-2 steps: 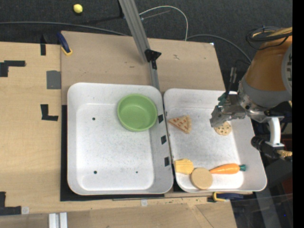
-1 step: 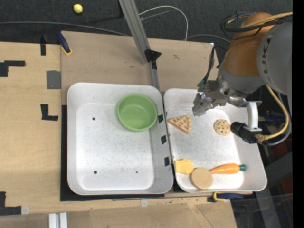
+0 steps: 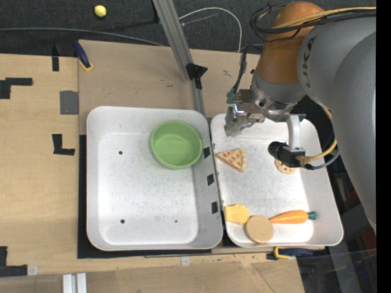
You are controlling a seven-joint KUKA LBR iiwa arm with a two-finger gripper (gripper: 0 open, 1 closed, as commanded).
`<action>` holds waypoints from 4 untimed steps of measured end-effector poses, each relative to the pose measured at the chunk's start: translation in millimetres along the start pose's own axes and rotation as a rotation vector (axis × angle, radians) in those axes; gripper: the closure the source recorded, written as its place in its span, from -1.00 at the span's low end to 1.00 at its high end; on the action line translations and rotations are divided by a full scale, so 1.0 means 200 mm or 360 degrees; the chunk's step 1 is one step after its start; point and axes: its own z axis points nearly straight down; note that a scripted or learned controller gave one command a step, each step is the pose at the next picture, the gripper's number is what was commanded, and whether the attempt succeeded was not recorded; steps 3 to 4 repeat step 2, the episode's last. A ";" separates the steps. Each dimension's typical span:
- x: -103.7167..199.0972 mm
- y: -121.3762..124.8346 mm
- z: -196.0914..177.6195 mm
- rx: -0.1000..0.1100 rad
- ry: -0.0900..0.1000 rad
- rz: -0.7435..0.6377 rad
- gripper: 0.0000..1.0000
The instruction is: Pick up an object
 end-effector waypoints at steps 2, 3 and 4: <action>0.45 0.30 0.05 -0.0001 -0.0001 0.0001 1.00; 0.45 0.30 0.05 -0.0001 -0.0001 0.0001 1.00; 0.45 0.30 0.05 -0.0001 -0.0001 0.0001 1.00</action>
